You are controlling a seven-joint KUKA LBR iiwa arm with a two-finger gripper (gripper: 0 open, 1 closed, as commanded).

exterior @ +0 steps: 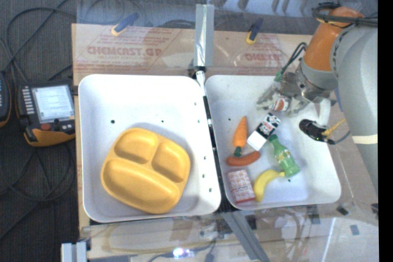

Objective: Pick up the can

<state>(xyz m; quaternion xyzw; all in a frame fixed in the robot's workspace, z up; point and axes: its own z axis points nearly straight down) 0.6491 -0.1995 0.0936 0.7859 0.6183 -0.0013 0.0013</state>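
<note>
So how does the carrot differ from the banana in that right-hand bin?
The carrot is orange, straight and tapered; the banana is yellow and curved. The carrot lies near the bin's left wall, pointing up the picture, while the banana sits lower, near the bin's front edge, beside the green bottle. Both look like toy food lying flat in the same bin.

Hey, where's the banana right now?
In the camera view, the banana lies near the front of the right bin, between the green bottle and the red-labelled packet.
</note>
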